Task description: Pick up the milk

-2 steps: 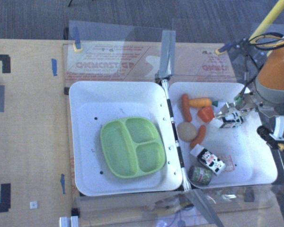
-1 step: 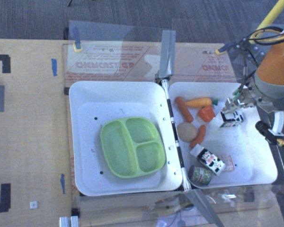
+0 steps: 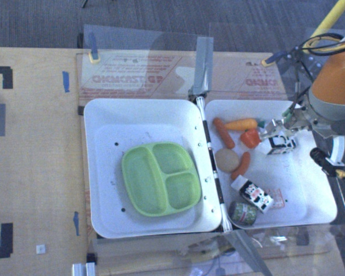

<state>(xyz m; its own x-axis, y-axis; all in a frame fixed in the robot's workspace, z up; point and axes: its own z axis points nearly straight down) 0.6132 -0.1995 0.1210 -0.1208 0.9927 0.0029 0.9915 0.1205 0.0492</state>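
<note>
The milk (image 3: 255, 195) is a small white carton with black cow patches. It lies on its side near the front of the right bin (image 3: 310, 197), beside a green can (image 3: 243, 213). My gripper (image 3: 280, 142) hangs over the back middle of the same bin, to the right of the red pepper (image 3: 250, 138). It is well behind the milk and apart from it. The grey arm with its orange band (image 3: 332, 85) comes in from the right.
An orange carrot (image 3: 241, 124), a reddish sausage (image 3: 223, 132), a brown potato (image 3: 226, 160) and a second sausage (image 3: 241, 165) lie along the right bin's left side. A green divided plate (image 3: 161, 179) sits in the left bin (image 3: 103, 125).
</note>
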